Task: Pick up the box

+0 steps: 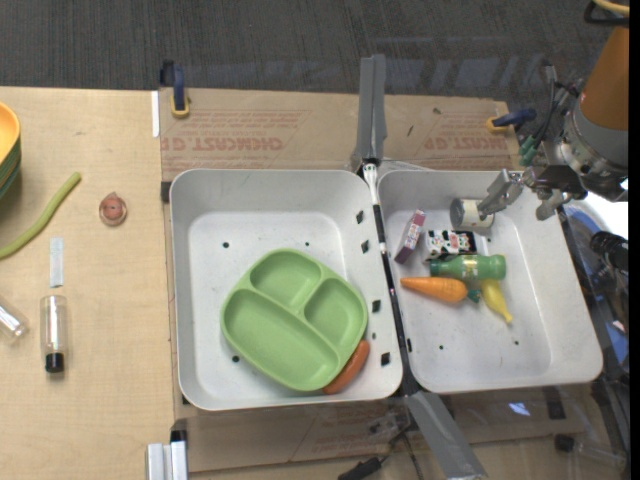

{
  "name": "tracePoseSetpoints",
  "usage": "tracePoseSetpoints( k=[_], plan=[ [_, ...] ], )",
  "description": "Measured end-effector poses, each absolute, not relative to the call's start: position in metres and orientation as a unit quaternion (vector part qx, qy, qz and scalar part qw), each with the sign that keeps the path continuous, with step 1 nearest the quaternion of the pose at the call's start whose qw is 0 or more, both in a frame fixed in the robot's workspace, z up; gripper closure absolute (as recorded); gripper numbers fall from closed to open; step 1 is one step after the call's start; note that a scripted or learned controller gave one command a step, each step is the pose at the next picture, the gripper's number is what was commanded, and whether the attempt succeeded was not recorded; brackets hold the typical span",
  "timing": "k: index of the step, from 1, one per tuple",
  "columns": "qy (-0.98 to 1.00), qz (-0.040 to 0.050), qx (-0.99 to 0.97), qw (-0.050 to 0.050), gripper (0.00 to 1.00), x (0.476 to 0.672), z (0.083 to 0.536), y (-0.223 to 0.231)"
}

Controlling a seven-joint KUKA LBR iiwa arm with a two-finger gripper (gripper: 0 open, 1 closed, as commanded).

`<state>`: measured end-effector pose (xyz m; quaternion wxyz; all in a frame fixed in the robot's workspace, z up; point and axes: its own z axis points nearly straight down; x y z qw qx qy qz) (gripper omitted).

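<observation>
A small purple box lies tilted in the right bin, close to its left wall. Just right of it rests a black-and-white patterned box, touching a green bottle. My gripper hangs over the bin's back right part, up and to the right of both boxes. Its two fingers are spread apart with nothing between them. A grey round cap-like object sits just left of the nearer finger.
An orange carrot and a yellow banana-shaped toy lie below the bottle. In the left bin a green divided plate covers part of an orange item. Small items lie on the bench at left.
</observation>
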<state>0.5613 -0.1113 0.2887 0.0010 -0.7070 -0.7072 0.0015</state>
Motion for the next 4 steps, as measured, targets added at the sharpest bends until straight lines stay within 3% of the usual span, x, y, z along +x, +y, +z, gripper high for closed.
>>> tracePoseSetpoints(
  k=[1, 2, 3, 4],
  plan=[
    [-0.689, 0.0018, -0.724, 0.001, 0.00, 0.613, 0.198, -0.057],
    [-0.736, 0.0004, -0.677, 0.000, 0.00, 0.644, 0.105, -0.092],
    [-0.699, -0.0043, -0.715, -0.005, 0.00, 0.612, 0.099, -0.144],
    [-0.650, 0.0011, -0.760, 0.001, 0.00, 0.601, 0.091, -0.101]
  ],
)
